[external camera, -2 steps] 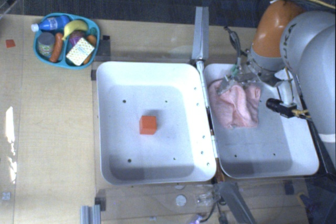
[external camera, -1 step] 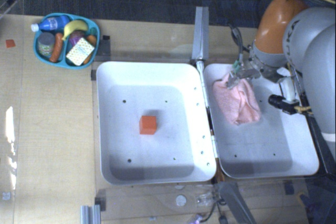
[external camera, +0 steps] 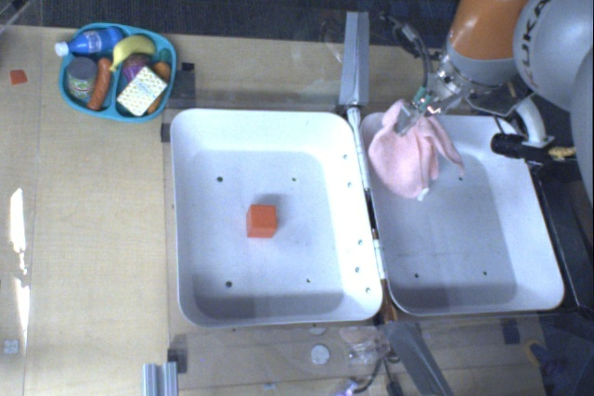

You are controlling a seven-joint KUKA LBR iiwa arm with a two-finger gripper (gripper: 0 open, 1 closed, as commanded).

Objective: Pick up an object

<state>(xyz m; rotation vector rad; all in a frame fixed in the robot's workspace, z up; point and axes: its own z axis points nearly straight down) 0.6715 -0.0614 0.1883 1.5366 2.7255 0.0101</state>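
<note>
A pink cloth (external camera: 406, 157) hangs over the far left part of the right bin (external camera: 483, 274), pinched at its top corner. My gripper (external camera: 415, 109) is shut on that corner, just above the bin's back left rim, and the cloth droops down and to the left from it. An orange-red cube (external camera: 263, 221) lies near the middle of the left bin (external camera: 232, 292), well away from the gripper.
A blue tray (external camera: 74, 102) with a bottle, a banana and other small items sits on the bench at the far left. A metal divider post (external camera: 352, 60) stands between the bins at the back. The arm's grey and orange body (external camera: 520, 5) fills the upper right.
</note>
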